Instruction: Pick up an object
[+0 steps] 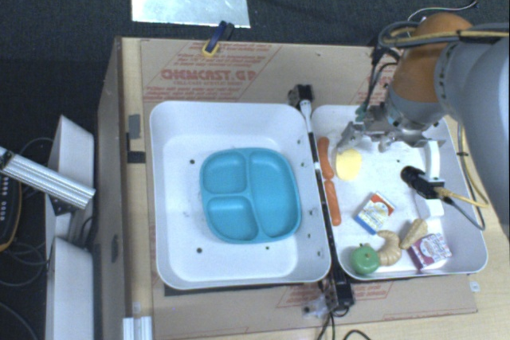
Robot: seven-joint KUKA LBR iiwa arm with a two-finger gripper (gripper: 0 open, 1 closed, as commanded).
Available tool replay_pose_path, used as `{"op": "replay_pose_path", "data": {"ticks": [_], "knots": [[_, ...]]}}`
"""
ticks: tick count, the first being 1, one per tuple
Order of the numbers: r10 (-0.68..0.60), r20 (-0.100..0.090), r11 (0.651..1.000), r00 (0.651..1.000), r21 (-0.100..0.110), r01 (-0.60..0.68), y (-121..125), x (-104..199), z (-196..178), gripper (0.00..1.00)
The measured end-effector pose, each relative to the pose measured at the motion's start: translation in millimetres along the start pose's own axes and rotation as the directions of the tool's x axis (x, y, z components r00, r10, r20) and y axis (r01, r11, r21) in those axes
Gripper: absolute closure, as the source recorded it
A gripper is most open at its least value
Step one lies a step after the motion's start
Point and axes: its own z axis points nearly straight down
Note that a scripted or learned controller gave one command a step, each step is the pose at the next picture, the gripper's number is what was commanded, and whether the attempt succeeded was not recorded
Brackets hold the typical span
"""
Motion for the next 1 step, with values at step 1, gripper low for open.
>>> {"op": "replay_pose_path", "data": {"ticks": [1], "knots": [[0.005,0.002,1.000,1.000,0.000,-0.005,-61.7,17.3,24.2,0.00]]}}
